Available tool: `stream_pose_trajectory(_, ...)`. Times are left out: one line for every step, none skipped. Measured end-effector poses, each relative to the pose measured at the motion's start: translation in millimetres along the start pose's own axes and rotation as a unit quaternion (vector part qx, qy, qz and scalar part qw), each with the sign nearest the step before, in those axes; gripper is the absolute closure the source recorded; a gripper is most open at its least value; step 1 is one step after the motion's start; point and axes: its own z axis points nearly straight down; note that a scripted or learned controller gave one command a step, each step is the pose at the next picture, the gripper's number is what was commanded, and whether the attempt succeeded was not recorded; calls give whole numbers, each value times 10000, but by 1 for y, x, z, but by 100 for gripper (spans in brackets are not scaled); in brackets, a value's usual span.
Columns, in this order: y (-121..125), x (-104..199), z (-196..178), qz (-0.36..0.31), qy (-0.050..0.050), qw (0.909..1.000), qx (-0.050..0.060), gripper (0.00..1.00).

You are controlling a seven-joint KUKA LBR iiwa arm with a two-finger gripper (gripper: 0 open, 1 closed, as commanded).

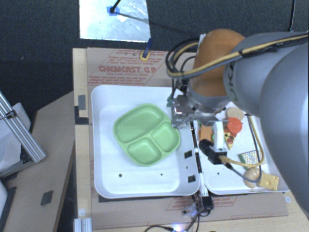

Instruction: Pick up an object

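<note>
A light green divided plate (145, 133) lies tilted in the left white bin (104, 129). My gripper (177, 116) hangs over the rim between the two bins, right at the plate's upper right edge. The grey arm with its orange band covers much of the right bin (227, 185). Beside the wrist in that bin lie a red tomato-like toy (234, 126), an orange block (206, 130) and a small toy pizza slice (228, 140). I see nothing held.
Near the front of the right bin sit a patterned card (248, 157), a beige ball (251, 176) and a yellow cheese wedge (270, 181). A tan bun (235, 113) peeks out by the arm. Cardboard lies under the bins.
</note>
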Motion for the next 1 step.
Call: stream_pose_trajectory(0,3,-20,-15,7,10000,-13,100)
